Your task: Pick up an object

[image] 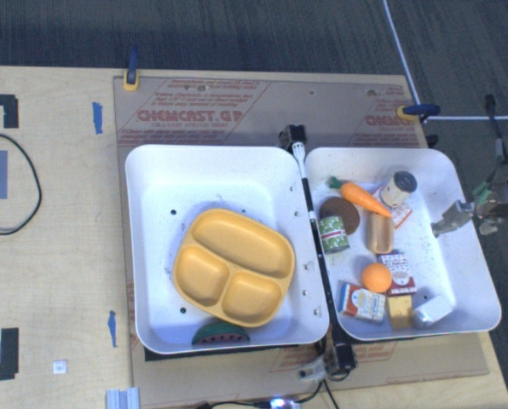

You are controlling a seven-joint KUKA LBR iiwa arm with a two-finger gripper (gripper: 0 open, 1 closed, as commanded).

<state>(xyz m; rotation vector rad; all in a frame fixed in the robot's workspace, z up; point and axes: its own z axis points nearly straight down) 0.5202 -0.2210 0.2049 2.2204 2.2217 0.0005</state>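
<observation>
Carrot (365, 199) left of gripper (460, 216), seemingly apart

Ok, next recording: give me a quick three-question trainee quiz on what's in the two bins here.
1. True or false: the yellow divided plate lies in the left bin.
2. Which item lies nearest the carrot? A) watermelon slice B) brown disc C) orange
3. Fill in: the gripper is at the right bin's ____ rim.

Key: 1 true; 2 B; 3 right.
</observation>
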